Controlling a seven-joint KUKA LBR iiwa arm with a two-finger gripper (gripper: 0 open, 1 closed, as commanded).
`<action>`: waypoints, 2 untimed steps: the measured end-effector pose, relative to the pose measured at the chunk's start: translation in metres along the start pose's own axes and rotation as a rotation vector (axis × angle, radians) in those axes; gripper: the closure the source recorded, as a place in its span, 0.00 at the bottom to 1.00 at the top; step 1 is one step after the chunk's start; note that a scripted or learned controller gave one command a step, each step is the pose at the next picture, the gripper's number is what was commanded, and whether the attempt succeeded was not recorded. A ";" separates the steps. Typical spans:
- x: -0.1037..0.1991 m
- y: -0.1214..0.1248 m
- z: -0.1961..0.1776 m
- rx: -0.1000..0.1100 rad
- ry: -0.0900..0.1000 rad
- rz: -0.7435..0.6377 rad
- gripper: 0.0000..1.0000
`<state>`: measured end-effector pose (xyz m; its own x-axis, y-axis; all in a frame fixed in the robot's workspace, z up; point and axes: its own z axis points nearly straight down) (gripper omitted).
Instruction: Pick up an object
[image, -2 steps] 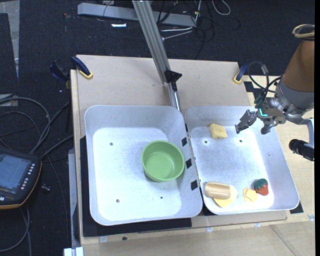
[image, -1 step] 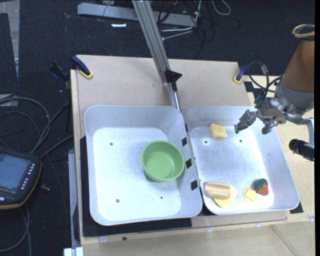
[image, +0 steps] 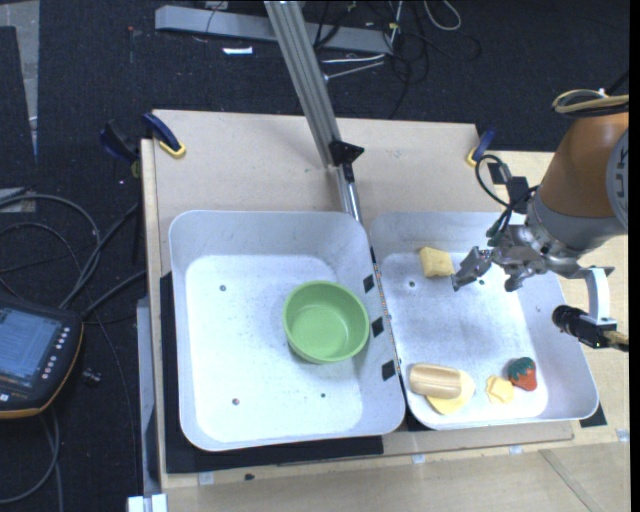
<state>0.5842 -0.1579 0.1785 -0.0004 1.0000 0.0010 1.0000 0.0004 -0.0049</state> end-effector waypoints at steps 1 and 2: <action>-0.001 0.001 0.063 0.001 0.000 0.000 0.00; 0.000 0.000 0.084 -0.003 -0.001 0.000 0.00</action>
<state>0.5842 -0.1581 0.0943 -0.0005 1.0000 0.0004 1.0000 0.0005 -0.0019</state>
